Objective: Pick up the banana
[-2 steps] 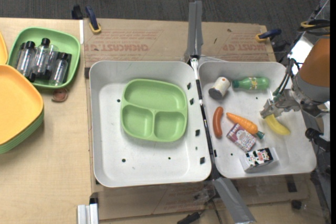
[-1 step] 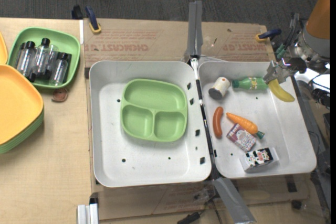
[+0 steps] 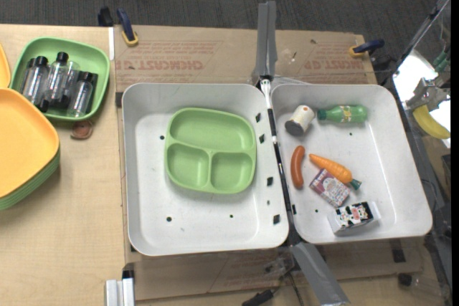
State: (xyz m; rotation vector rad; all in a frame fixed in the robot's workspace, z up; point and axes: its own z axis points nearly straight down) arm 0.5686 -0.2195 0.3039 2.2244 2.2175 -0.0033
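Observation:
The yellow banana hangs at the far right, just past the right rim of the right bin. My gripper sits directly over it and is shut on the banana's upper end. The grey arm reaches in from the right edge, and part of the banana is cut off there.
In the right bin lie a white cup, a green bottle, a red sausage, a carrot, a purple packet and a black-and-white carton. A green divided plate lies in the left bin. Orange plates and a green tray of bottles stand far left.

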